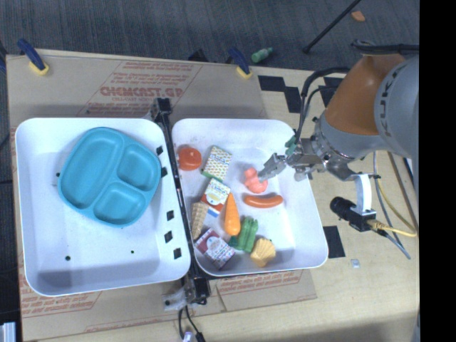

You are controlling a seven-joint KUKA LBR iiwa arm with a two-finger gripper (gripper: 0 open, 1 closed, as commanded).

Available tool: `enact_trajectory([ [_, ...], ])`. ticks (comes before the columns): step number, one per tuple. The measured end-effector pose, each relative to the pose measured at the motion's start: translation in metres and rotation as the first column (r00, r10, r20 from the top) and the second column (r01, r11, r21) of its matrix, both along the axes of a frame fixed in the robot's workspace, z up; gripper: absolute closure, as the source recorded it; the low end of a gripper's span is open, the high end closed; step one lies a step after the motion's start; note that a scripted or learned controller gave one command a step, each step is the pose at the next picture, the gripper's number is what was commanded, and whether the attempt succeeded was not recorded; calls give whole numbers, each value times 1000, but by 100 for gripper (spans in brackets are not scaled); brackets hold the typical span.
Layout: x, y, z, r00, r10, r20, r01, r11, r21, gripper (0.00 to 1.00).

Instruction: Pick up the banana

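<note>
The gripper [272,167] reaches in from the right over the right bin [308,223], low and near the bin's right wall. The view is too small here, so I cannot tell if it is open or closed, and nothing is seen held in it. Its tip points to a pink toy [253,179], which lies just beside it. Just below that is a red-brown sausage [263,201].

Further toward the front are an orange carrot [231,216] and a green vegetable [247,234]. A short yellow piece [262,250] lies in the front right corner of the same bin, touching the green vegetable. This may be the banana, but its shape is not clear. It is well apart from the gripper, with the sausage between them.

The left bin [43,258] holds a blue divided tray [110,174].
</note>
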State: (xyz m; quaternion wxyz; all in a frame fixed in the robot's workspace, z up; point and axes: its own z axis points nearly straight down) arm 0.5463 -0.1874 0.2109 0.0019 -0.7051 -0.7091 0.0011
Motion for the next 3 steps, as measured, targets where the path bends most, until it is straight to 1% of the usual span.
enact_trajectory([
  [1, 63, 54, -80, 995, -100, -1, 100, 995, 0, 0],
  [2, 22, 94, -120, 997, 74, 0, -74, 997, 1, 0],
  [3, -9, 153, -19, 999, -53, 1, 53, 999, -1, 0],
])
